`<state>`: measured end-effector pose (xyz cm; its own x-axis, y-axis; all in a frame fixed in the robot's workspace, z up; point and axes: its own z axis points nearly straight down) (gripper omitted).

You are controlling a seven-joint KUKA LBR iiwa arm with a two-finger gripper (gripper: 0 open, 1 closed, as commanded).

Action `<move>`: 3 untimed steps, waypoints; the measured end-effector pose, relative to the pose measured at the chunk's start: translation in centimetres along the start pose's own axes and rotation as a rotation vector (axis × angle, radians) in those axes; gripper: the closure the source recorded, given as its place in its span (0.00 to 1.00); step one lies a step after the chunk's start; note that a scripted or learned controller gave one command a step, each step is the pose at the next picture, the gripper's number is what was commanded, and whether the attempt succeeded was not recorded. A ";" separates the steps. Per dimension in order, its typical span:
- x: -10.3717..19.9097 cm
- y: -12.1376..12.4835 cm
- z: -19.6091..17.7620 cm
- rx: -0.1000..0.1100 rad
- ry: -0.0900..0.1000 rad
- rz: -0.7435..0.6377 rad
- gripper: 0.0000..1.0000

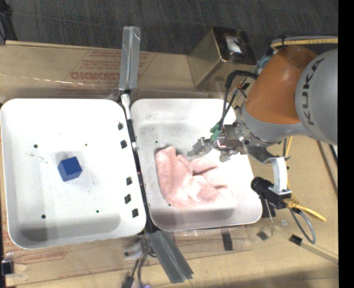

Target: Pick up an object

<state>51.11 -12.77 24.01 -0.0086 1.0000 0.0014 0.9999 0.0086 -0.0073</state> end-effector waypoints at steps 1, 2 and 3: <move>-0.6 1.1 14.8 -0.006 -0.001 0.040 0.00; -0.1 6.2 14.8 -0.004 0.000 -0.013 0.00; -0.2 6.2 13.9 -0.001 -0.001 -0.015 1.00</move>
<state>57.18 -12.87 10.08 -0.0238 0.9997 0.0009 0.9997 0.0238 -0.0066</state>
